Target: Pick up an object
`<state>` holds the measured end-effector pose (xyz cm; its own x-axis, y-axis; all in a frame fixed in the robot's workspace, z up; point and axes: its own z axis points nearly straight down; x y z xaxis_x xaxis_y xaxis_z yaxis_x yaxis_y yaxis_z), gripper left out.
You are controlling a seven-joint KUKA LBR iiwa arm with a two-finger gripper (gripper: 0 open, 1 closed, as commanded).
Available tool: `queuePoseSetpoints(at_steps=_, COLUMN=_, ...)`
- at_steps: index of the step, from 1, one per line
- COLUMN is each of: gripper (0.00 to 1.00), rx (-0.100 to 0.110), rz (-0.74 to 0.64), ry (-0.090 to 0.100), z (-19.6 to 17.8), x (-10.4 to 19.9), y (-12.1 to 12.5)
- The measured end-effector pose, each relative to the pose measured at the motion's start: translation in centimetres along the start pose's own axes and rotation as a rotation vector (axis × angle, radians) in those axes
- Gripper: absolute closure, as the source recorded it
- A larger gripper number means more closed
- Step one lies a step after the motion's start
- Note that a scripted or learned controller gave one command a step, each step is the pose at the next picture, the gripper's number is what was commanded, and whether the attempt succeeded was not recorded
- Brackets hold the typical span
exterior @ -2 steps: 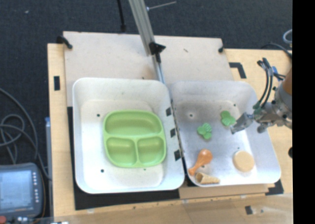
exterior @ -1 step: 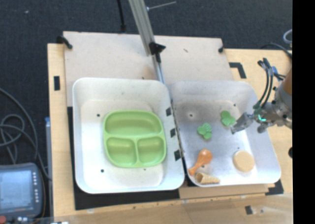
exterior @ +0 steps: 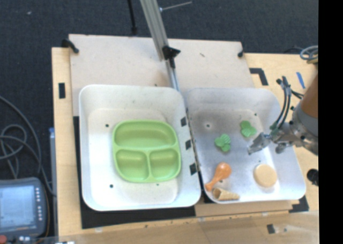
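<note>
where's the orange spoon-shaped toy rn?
In the camera view, the orange toy lies near the front-left corner of the right bin, just above the cone piece and below the green piece.

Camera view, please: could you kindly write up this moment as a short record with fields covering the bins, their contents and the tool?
left bin: holds a green divided plate, three compartments
right bin: holds two green pieces, an orange piece, a tan cone and a pale round piece
green pieces: one near the middle, one further right
orange piece: by the front wall, just above the tan cone
pale round piece: front right
tool: over the right bin, beside the right-hand green piece, nothing seen between its fingers
</note>
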<state>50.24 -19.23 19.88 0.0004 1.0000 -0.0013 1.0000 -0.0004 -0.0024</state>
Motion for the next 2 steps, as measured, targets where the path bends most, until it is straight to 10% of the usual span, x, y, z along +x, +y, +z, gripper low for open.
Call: queuePoseSetpoints(at_steps=2, gripper=0.00, rx=-0.003, rz=0.000, ry=-0.001, z=9.9, x=0.2, y=-0.3)
